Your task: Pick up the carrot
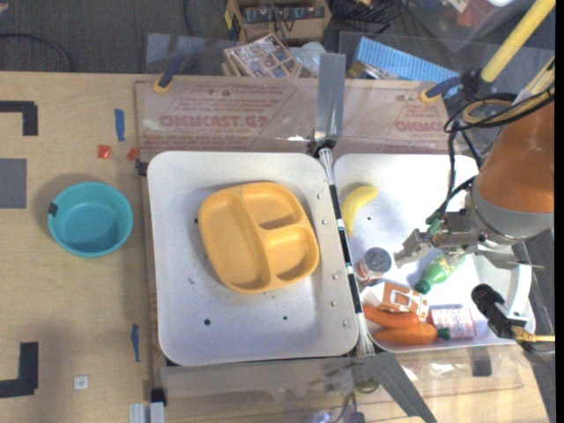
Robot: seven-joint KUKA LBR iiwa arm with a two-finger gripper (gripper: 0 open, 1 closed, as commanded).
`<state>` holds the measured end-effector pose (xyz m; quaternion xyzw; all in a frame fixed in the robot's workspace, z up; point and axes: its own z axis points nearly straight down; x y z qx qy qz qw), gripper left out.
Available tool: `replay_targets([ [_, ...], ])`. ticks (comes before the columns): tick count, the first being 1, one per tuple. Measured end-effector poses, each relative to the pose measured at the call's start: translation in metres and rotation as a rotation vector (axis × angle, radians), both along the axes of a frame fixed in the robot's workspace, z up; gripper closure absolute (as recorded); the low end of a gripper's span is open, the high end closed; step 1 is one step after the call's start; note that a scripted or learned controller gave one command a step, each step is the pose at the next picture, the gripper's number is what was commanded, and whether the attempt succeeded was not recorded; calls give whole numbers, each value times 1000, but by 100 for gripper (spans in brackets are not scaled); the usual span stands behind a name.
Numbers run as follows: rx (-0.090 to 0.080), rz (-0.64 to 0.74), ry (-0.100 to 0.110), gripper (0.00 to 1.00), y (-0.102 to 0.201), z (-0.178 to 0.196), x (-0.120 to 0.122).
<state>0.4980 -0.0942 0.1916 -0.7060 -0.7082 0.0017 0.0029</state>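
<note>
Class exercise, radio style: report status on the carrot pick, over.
End effector above right bin, holding nothing. Carrot at bin's near edge, untouched. Orange-white pack and green bottle crowd it.

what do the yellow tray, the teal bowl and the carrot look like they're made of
Yellow tray: likely moulded plastic, smooth and matte, with soft rounded dividers.
Teal bowl: probably plastic, even colour with a slight sheen.
Carrot: looks like a plastic toy, uniformly orange and smooth, though that's uncertain.

The tool (421, 243) hangs over the right bin (401, 176). Just below it lie the bottle (435, 273) and, nearer the front wall, the carrot (404, 332). Far to its left, the divided plate (258, 234) sits in the left bin (172, 263).
</note>
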Motion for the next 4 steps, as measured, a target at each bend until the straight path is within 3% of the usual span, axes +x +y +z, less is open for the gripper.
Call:
replay_targets([
  [1,-1,123,-6,0,-25,-85,-14],
  [2,-1,196,-11,0,-17,-104,-16],
  [3,-4,198,-25,100,-17,-93,-11],
  [4,-9,218,-26,100,-6,-102,-11],
])
